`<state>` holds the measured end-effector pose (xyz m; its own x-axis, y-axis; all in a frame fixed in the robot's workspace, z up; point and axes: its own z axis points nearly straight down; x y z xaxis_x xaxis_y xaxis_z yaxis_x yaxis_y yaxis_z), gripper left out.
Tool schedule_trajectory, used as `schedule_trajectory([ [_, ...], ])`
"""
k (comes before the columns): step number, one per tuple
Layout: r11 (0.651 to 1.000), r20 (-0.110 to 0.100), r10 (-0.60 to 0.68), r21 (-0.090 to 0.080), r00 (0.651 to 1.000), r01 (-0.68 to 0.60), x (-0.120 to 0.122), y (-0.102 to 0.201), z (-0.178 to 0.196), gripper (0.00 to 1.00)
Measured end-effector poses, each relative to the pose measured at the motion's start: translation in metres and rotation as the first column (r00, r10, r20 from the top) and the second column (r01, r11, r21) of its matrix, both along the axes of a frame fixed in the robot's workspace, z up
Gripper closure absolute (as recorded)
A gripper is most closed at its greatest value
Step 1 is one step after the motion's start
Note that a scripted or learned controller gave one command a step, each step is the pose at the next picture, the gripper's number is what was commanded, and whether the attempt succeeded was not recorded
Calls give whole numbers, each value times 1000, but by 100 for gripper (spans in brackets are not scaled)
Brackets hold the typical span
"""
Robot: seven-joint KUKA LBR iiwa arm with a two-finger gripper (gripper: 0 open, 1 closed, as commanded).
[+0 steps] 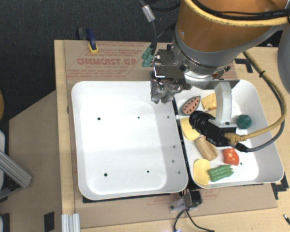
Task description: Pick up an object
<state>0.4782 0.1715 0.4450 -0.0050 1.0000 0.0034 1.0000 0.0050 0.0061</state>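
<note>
My gripper (160,94) hangs over the far right corner of the left white bin (121,149), beside the wall between the two bins. I see nothing between its jaws. The right bin (267,144) holds several small toy foods: a watermelon slice (191,105), a yellow cheese wedge (209,101), a teal ball (243,121), a pale yellow piece (186,127), a tan cylinder (206,148), a red piece (231,156), a green piece (220,173) and a yellow disc (200,170). The wrist hides part of the right bin's far side.
Both bins rest on a brown board (111,59) with red lettering. A blue and yellow clamp (91,39) sits at the board's far left edge. The large orange and grey arm body (232,18) overhangs the far right.
</note>
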Motion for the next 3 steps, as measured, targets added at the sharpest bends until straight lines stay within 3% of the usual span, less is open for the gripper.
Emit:
schedule_trajectory([
  [1, 1000, 6, 3, 4, 1000, -3, 1, 57, 96, 100],
  [3, 1000, 1, 0, 0, 1000, 0, 1, 55, 112, 100],
])
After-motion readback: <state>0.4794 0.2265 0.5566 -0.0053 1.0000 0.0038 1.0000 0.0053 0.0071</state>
